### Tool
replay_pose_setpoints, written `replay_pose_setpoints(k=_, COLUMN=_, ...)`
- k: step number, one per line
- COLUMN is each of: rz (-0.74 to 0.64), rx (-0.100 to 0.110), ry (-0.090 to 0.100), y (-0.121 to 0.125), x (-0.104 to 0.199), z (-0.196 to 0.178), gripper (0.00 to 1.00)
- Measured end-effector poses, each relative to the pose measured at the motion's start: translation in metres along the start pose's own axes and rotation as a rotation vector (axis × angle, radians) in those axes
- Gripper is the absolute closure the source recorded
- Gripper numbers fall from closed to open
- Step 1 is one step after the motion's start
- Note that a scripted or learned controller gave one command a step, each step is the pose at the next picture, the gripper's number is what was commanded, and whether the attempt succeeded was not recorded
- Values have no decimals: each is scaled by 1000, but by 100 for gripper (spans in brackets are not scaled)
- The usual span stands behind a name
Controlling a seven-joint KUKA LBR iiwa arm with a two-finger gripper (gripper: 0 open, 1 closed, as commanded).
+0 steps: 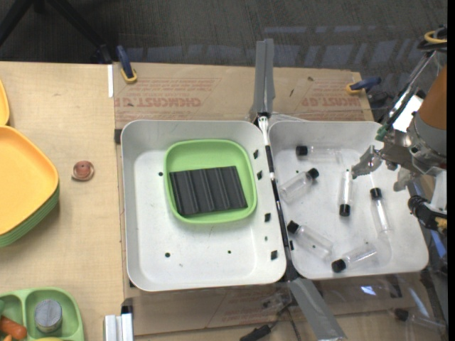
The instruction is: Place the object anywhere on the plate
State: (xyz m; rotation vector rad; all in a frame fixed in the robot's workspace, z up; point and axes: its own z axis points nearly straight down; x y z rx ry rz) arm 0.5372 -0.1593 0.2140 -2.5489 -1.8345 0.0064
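The approach step is judged to be in hand: nothing is seen carried, and the green plate [210, 181], with a dark ribbed mat on it, sits in the left bin [142, 212]. In the right bin [398, 258] several clear vials with black caps are scattered, one [345, 192] lying just left of the gripper [384, 163], which hangs over the bin's right part. Whether it is apart or together cannot be told. Next, a descent onto one vial is called for, then a carry leftward across the divider. The bins rest on cardboard over a wooden bench [64, 119]; dark carpet lies beyond.
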Motion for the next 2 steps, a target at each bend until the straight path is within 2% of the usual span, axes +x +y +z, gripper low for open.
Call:
replay_pose_setpoints(k=1, rz=103, rx=1, ry=1, y=-49, x=-15, z=7, gripper=0)
replay_pose_setpoints(k=2, rz=317, rx=-1, ry=1, y=-56, x=-20, z=-6, gripper=0)
